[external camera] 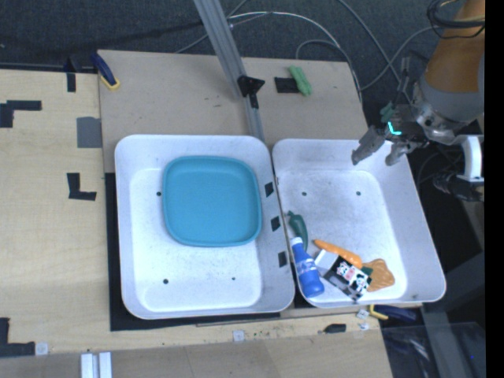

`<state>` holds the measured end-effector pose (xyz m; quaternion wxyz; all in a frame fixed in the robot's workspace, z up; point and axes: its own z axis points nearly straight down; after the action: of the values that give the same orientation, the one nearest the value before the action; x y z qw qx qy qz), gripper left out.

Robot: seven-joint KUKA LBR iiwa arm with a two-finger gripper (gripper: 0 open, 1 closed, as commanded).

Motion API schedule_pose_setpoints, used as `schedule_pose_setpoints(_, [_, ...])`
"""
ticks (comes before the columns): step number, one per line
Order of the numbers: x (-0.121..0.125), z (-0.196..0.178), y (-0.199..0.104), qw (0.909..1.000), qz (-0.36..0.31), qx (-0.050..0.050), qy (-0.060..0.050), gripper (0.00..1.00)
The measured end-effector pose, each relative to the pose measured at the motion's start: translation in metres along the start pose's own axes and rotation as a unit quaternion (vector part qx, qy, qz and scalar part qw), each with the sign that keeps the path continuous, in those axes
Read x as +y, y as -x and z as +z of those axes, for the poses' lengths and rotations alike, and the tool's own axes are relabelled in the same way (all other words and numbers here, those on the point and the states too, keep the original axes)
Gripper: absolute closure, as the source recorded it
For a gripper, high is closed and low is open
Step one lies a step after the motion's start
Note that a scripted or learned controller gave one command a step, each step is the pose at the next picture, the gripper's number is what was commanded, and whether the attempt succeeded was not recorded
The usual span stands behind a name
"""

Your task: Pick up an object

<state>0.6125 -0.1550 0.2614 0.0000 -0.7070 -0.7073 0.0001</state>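
Note:
In the right bin [354, 203] a heap of small objects lies at the front: a blue and white bottle [305, 268] with a green piece [298, 226] above it, an orange carrot-like piece [339, 252], a black and white patterned block [348, 277] and a tan piece [381, 273]. My gripper [379, 149] hovers over the bin's back right rim, far from the heap. Its two dark fingers [364, 148] are spread apart with nothing between them.
The left bin [142, 211] holds a teal square plate [211, 200]. A grey pole [228, 46] slants across the bench behind the bins. A green clip [300, 81] and cables lie on the bench at the back.

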Motion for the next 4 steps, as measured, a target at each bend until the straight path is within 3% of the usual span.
schedule_pose_setpoints(1, [0.000,0.000,0.000,1.0000,0.000,0.000,0.000,0.00])
schedule_pose_setpoints(4, [-0.005,0.174,0.004,1.0000,0.000,0.000,-0.001,0.00])
